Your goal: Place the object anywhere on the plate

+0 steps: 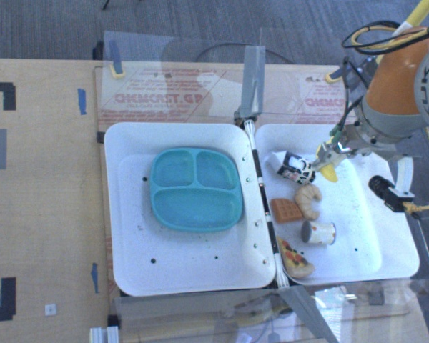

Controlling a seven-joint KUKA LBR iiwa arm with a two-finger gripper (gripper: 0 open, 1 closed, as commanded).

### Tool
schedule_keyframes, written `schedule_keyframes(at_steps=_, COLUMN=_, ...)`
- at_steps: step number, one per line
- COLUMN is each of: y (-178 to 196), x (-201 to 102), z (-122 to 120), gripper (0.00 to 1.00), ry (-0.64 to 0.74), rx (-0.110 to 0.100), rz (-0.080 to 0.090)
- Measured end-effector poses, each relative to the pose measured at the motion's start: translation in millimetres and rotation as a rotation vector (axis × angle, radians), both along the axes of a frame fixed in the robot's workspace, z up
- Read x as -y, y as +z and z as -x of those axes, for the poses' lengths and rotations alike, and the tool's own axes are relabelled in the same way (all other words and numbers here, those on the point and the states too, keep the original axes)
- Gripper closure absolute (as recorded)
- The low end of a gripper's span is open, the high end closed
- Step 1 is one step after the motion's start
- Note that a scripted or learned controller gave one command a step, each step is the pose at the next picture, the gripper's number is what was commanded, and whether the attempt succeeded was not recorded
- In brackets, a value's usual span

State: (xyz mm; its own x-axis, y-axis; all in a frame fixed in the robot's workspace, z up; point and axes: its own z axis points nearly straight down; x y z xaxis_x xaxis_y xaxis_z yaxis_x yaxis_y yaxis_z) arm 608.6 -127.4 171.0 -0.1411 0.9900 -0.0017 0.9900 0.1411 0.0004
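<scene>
Yellow item (330,171) at my hand (332,156), right bin (386,241).
Grip state unclear; a loose pinch could drop it short of the teal plate (196,209).

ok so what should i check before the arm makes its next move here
1. The plate lies flat in the left bin: ok.
2. The plate has room for the object: ok.
3. The gripper is over the right bin, by the items: ok.
4. The yellow item is actually held by the gripper: cannot tell.
5. Space around the yellow item: not ok. The carton lies close beside it and the croissant is just below.
</scene>
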Motion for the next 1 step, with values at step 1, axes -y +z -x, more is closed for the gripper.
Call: schedule_keyframes(at_steps=1, y=42.6, x=-92.4, z=-48.6, gripper=1.0, ry=0.117, rx=0.003, rz=-0.001)
